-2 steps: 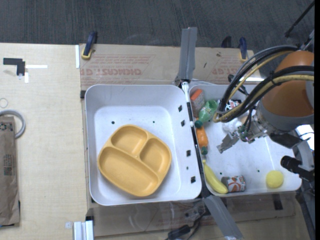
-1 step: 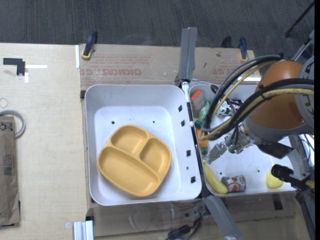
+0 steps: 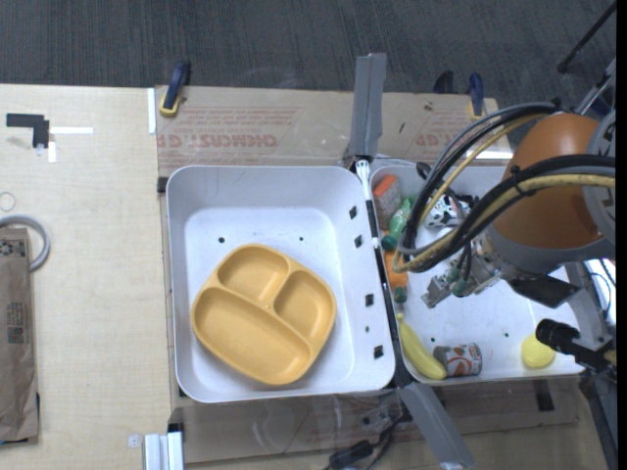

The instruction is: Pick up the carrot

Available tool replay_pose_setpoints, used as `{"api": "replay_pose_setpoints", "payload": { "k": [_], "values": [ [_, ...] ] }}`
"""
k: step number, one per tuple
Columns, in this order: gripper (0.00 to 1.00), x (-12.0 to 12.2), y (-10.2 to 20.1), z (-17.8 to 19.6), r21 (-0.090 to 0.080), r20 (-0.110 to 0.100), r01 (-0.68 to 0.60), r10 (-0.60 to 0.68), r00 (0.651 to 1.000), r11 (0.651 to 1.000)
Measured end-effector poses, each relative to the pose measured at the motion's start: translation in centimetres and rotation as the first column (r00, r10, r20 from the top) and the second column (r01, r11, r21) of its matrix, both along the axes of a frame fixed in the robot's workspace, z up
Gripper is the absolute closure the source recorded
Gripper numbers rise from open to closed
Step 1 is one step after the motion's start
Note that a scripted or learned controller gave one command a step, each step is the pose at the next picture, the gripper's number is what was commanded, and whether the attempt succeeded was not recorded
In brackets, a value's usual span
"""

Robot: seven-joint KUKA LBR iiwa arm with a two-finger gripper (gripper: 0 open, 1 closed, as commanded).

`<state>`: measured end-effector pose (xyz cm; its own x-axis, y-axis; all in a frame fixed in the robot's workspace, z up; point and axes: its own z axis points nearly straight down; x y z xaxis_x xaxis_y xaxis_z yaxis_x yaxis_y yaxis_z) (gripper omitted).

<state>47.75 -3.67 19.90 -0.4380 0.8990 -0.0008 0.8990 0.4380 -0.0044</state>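
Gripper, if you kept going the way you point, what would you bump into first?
Probably the carrot by the bin wall. The gripper points left toward it, though depth is hard to judge from above.

Take the yellow divided plate (image 3: 265,313) as your landmark: it lies tilted in the left white bin (image 3: 196,204). To its right, past the bin wall, you see a banana (image 3: 421,352) in the right bin (image 3: 500,311), a small can (image 3: 458,360) on its side just beside the banana, and a yellow lemon-like thing (image 3: 537,352) further right. Far left of the plate, a brown paper bag (image 3: 15,331) rests on the bench (image 3: 88,213).
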Motion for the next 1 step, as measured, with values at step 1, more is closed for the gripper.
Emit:
{"api": "replay_pose_setpoints", "payload": {
  "k": [1],
  "values": [
    [1.00,0.04,-0.13,0.82,-0.002,-0.001,0.002,-0.002,1.000,1.000]
  ]
}}
